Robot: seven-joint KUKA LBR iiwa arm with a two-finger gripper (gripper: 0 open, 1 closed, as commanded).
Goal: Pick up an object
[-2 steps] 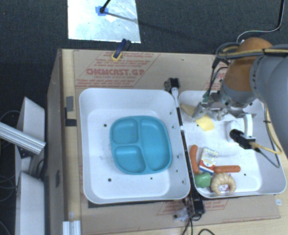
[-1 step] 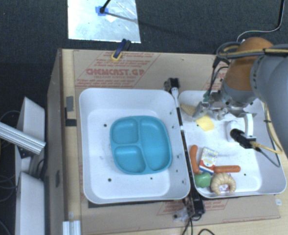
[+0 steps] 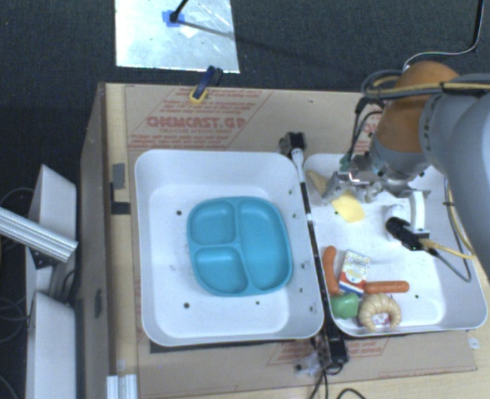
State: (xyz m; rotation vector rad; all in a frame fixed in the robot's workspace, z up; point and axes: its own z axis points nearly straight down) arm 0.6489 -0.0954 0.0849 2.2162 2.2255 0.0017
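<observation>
Two white bins sit side by side on the bench. The left bin (image 3: 163, 181) is shallow, smooth plastic and holds a blue plate (image 3: 238, 245), glossy, round-cornered and split into three wells.

In the right bin (image 3: 446, 266), an orange-red sausage (image 3: 330, 270) lies along the left wall, its long axis pointing up the view. A rounded green piece (image 3: 344, 305) sits just below the sausage.

The likely object is the yellow block (image 3: 349, 209), a matt, flat-faced chunk in the upper left of this bin, well apart from the clutter. It lies just below the gripper (image 3: 354, 183) in the view, towards the near rim. Whether the two touch cannot be told. The block looks nearly square and turned slightly on the diagonal, so no clear long axis shows. Whether the gripper is wide or narrow cannot be told either. By judgement, the coming move turns on a short shift towards the near rim, then a descent.

To the right lie a crinkled white packet (image 3: 355, 267), a ridged tan roll (image 3: 379, 312) and a slim orange carrot (image 3: 386, 287) lying crosswise.
</observation>
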